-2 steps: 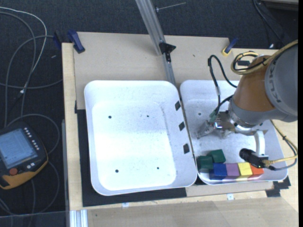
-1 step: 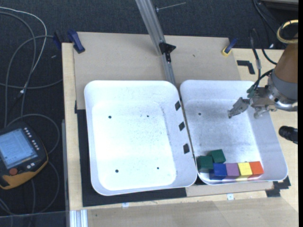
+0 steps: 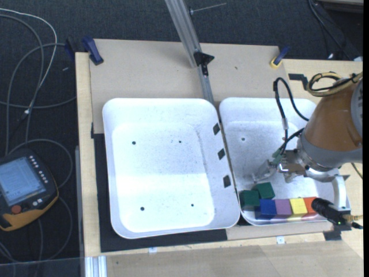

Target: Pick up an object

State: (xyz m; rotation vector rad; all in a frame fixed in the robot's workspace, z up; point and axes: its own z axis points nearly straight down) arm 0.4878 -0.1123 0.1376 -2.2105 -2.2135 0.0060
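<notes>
The table [image 3: 144, 74] carries two white bins side by side. The left bin [image 3: 164, 166] is the wider one in this view. The right bin [image 3: 253, 126] holds all the blocks, and my arm [image 3: 334, 131] reaches over it from the right. My claw [image 3: 275, 165] hangs low in the right bin, above the blocks; I cannot tell if its fingers are apart or together, and I see no block between them. The blocks lie along the near wall of the right bin, touching each other: two green blocks [image 3: 258, 194], then a blue block [image 3: 267, 207], a purple block [image 3: 283, 207], a yellow block [image 3: 298, 206] and an orange block [image 3: 309, 204].
</notes>
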